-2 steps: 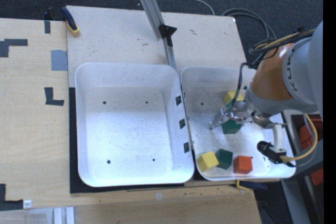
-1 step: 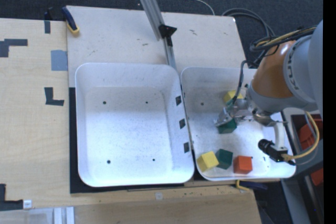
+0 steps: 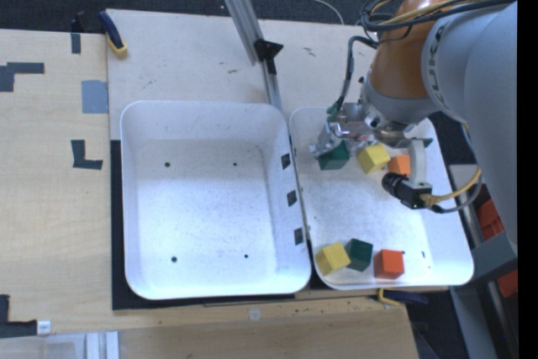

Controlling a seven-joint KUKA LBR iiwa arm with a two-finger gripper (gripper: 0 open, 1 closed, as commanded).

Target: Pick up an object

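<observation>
Near edge of R bin [image 3: 437, 269]: yellow cube [image 3: 333, 256], dk green cube [image 3: 361, 253] & orange cube [image 3: 388, 263] in a row, touching. Farther back, end effector [image 3: 330, 145] sits low over a green block [image 3: 334, 157], w/ yellow block [image 3: 374, 157] and orange block [image 3: 401, 165] just beside. Can't tell if it's spread or pinching; L bin [image 3: 134, 206] alongside.
</observation>
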